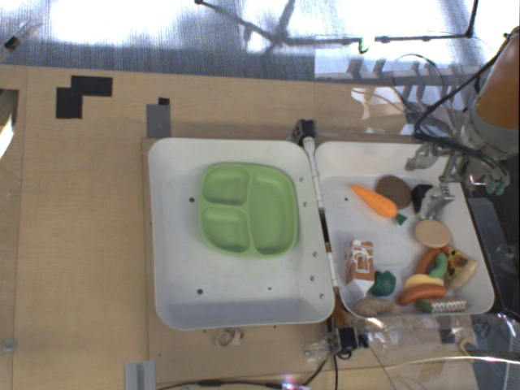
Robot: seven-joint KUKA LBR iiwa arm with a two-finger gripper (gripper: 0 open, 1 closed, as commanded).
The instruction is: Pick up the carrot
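Observation:
The orange carrot (374,201) with a small green stub lies tilted in the upper left part of the right bin (341,165). Its thick end points up-left and it touches a brown round piece (394,190) on its right. My gripper (435,197) hangs over the bin's upper right part, a short way right of the carrot and apart from it. A small black piece (421,195) lies between the two. Nothing shows as held.
The left bin (175,291) holds a green divided plate (248,208). Lower in the right bin lie a tan disc (432,233), a sausage (426,260), a pizza slice (460,269), a small carton (361,260), a green piece (383,283) and several other toy foods.

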